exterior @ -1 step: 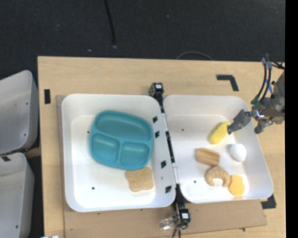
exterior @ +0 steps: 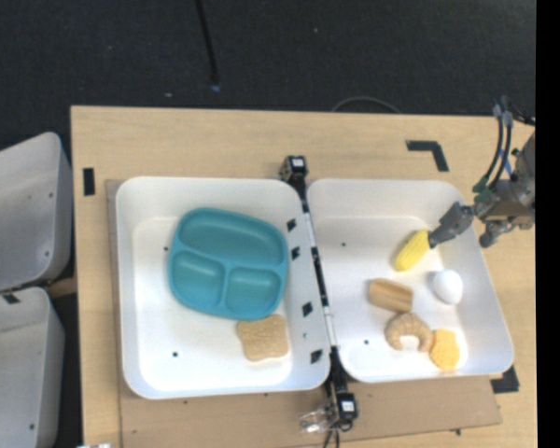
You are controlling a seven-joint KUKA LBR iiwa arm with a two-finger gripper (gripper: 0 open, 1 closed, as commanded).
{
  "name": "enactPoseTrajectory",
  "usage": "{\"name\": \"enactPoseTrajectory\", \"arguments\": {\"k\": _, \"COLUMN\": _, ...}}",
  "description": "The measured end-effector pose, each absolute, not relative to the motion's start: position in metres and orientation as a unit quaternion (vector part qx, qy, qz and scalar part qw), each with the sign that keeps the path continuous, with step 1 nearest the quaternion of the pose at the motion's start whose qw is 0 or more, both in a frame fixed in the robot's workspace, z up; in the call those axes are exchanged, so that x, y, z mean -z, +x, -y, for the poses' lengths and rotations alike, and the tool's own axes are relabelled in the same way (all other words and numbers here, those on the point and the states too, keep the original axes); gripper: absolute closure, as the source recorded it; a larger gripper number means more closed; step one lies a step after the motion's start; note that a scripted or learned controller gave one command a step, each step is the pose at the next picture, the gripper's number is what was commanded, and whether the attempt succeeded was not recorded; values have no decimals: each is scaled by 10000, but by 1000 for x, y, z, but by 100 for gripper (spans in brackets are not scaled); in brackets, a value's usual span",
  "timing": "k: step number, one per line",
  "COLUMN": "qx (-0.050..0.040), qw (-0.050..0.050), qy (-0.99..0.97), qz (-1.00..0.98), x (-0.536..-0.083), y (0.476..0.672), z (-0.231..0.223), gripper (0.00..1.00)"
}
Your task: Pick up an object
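The two-finger gripper (exterior: 469,228) has its fingers spread apart with nothing between them; one dark finger (exterior: 449,224) reaches the yellow corn-shaped piece (exterior: 411,249) in the right white bin (exterior: 355,203). Near it lie a white egg (exterior: 446,286) and a tan cylindrical block (exterior: 390,294).

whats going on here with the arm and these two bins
A robot arm reaches in from the right over the right bin, its gripper just beside a yellow corn-like piece, with nothing visibly held. Also in that bin lie a white egg, a tan cylinder, a croissant-like piece and an orange-yellow piece. The left bin holds a teal divided plate with a slice of toast at its lower edge.
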State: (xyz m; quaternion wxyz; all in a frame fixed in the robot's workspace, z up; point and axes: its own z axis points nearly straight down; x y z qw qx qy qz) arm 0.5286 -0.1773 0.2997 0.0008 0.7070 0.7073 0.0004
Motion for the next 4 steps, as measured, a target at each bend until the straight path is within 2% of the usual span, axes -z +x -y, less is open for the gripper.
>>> {"name": "enactPoseTrajectory", "arguments": {"k": 1, "qx": 10, "qw": -2, "qy": 7074, "qz": -7068, "x": -257, "y": 525, "z": 180, "gripper": 0}}
{"name": "enactPoseTrajectory", "arguments": {"k": 3, "qx": 10, "qw": -3, "qy": 7094, "qz": -7048, "x": -155, "y": 537, "z": 179, "gripper": 0}}
{"name": "enactPoseTrajectory", "arguments": {"k": 4, "qx": -8, "qw": 24, "qy": 7118, "qz": -7024, "x": -169, "y": 538, "z": 180, "gripper": 100}}
